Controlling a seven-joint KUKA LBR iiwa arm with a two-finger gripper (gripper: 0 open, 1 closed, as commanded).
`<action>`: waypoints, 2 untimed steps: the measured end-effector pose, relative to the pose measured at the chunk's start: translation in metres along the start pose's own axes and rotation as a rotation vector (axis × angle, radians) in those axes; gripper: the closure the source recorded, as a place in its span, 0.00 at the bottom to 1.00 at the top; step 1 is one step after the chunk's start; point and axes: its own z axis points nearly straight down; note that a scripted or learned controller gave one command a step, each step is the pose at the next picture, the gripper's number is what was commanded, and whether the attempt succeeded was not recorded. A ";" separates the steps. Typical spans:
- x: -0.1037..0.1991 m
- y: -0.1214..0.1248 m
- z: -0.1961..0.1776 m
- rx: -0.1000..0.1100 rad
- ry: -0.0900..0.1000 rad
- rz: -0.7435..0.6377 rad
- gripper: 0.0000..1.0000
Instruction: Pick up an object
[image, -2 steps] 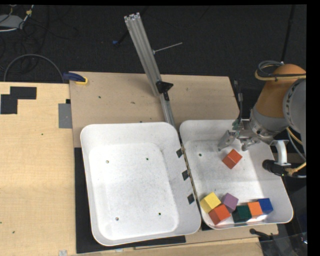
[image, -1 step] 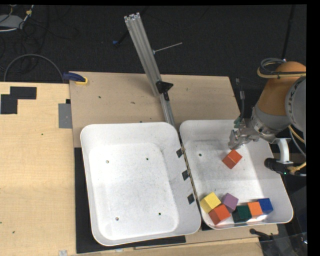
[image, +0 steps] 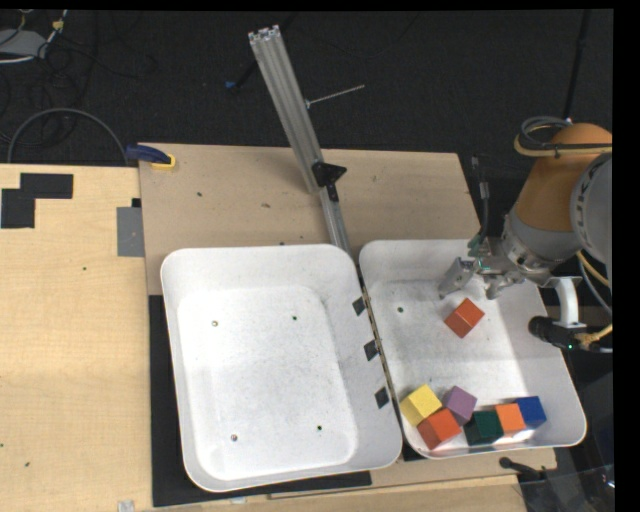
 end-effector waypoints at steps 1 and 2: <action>0.037 0.006 -0.024 -0.005 0.000 -0.007 0.00; 0.035 0.005 -0.032 -0.005 -0.001 -0.005 1.00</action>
